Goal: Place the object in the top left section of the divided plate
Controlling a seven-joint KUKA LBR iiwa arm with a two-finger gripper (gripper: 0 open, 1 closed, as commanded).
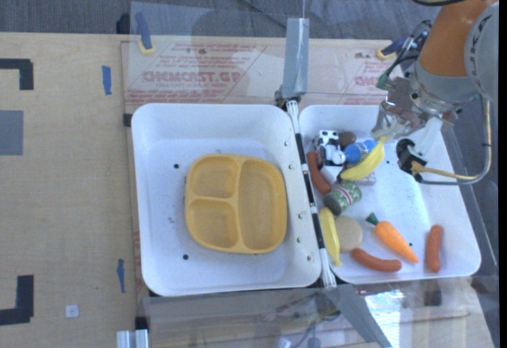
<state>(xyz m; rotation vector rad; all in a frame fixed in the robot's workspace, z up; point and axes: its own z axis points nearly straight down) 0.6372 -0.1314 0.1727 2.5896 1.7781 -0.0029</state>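
The yellow divided plate [236,202] lies in the left bin [154,180]. Its top left section [212,177] has nothing in it, and neither do the other two sections. My gripper [386,129] hangs over the upper part of the right bin [455,212], just above and to the right of a yellow banana [366,165]. The banana lies against a blue toy [358,151] and a black and white cow toy [328,139]. Nothing shows in the gripper's hold.
The right bin also holds a red sausage [317,172], a green can [344,196], a second yellow piece [329,235], a beige round piece [349,231], a carrot [392,239] and two more sausages [376,261] [433,247]. A metal divider post [297,57] stands between the bins.
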